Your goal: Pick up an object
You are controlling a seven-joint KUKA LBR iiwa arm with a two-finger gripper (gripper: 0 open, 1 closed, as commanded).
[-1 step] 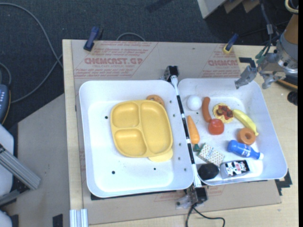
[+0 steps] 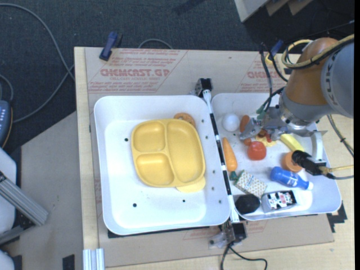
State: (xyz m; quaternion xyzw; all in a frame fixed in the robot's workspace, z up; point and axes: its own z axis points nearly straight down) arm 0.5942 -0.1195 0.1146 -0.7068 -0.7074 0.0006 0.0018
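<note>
Grey arm's gripper (image 2: pixel 263 129) low in the right bin (image 2: pixel 326 204), just above a red tomato-like object (image 2: pixel 257 150), jaw state impossible to tell from here; carrot (image 2: pixel 229 154) along the left wall, yellow divided plate (image 2: pixel 168 152) in left bin (image 2: pixel 112 167).

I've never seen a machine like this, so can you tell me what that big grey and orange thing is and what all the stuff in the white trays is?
That is a robot arm, seen by a camera looking down from above. It reaches in from the right, and its gripper, a hand with two fingers, hangs low over the right bin. I cannot tell whether it holds anything. That bin has little things to pick up: a white ball, a carrot, a red tomato, a banana, a blue bottle and a black lump. The left bin holds a yellow divided plate.
</note>
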